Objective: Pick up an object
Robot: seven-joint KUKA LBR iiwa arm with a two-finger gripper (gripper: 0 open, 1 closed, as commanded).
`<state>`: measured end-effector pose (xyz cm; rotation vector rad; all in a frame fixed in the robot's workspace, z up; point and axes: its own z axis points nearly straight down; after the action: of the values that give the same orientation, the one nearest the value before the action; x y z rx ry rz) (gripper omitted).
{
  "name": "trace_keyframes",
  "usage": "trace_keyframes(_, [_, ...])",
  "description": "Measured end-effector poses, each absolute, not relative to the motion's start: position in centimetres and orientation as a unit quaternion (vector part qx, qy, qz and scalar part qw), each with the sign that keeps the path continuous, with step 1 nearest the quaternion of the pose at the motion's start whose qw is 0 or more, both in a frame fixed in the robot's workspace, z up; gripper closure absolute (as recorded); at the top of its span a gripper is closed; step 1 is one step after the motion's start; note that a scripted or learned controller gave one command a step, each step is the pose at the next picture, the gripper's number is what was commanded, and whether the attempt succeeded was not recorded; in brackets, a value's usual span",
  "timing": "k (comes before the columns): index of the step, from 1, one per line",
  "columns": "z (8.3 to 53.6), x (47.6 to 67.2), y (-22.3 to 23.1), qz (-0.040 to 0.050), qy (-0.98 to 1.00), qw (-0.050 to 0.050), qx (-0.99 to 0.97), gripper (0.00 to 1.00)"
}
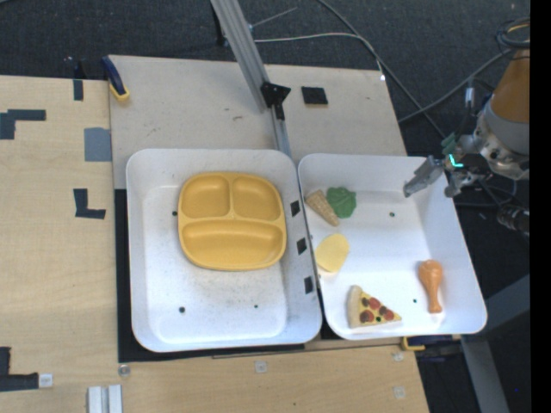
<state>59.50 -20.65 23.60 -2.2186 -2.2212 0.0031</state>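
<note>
1. The bench [215, 93] bears two shallow white bins side by side: the left bin [151, 256] and the right bin [456, 248]
2. In the left bin a yellow compartment tray [231, 220] lies flat, toward that bin's far side, apart from all the toy food
3. The grey arm [510, 114] reaches in from the right; its gripper [437, 177] hangs over the far right corner of the right bin, and whether its claw is spread or pressed together I cannot tell; nothing is seen in its grasp
4. The pickable things all lie in the right bin: a pizza slice [370, 308] at the near edge, a drumstick [432, 284] near the right wall, a pale yellow round piece [332, 253] by the left wall
5. At the far left of that bin a green leafy piece [342, 200] touches a tan cone-like piece [321, 206]
6. Judged step: the approach, before any grasp, as the gripper is well apart from every item
7. The next move likely calls for choosing one target, travelling over it and descending; the drumstick lies nearest and stands clear of neighbours, though its closeness to the wall could crowd a finger
</note>
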Motion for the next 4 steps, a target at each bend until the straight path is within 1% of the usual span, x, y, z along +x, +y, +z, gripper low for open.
trace_keyframes(1, [23.7, 59.5, -20.7, 0.0005, -0.708, 0.000, -0.707, 0.00])
trace_keyframes(2, [17.2, 59.5, -20.7, 0.0025, -0.707, 0.003, -0.707, 0.00])
trace_keyframes(3, [11.0, 59.3, -19.8, 0.0022, -0.708, 0.003, -0.706, 0.00])
trace_keyframes(4, [8.5, 59.4, -19.8, 0.0007, -0.708, -0.001, -0.707, 0.00])
